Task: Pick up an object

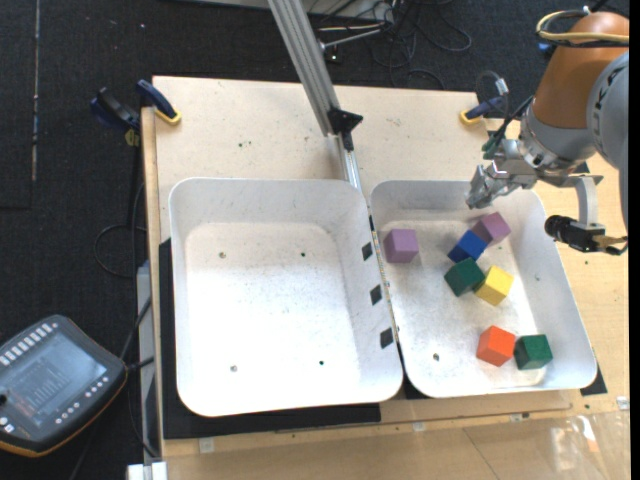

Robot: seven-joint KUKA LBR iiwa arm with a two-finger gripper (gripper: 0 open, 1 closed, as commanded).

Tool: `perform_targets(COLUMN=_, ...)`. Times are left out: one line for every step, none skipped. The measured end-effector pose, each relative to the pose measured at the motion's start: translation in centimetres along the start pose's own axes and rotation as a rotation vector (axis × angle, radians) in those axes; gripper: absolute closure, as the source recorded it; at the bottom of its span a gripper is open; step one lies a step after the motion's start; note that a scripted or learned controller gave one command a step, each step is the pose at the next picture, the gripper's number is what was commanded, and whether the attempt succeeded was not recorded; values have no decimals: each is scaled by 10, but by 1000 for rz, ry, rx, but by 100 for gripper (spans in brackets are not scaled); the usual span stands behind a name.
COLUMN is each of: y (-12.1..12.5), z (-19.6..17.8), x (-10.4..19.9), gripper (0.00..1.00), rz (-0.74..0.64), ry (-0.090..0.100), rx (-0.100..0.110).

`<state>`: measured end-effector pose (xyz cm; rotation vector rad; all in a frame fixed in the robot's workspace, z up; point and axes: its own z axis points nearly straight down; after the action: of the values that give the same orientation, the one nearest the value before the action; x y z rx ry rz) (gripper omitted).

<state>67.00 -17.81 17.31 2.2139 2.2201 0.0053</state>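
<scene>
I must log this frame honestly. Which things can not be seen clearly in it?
- Gripper, camera view: small and dark, and whether it touches the purple block under it is unclear.
- Arm, camera view: cut off by the right edge.
- Blue block, camera view: partly hidden by that purple block.

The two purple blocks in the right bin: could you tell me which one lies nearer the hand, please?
The purple block at the bin's far right, touching the blue block, right below the hand. The other purple block sits alone, further left.
</scene>
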Motion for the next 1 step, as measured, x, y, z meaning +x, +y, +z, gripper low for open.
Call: perform_targets(y=-3, z=-47, x=5, gripper=100, rz=0, ry=0, rx=-1)
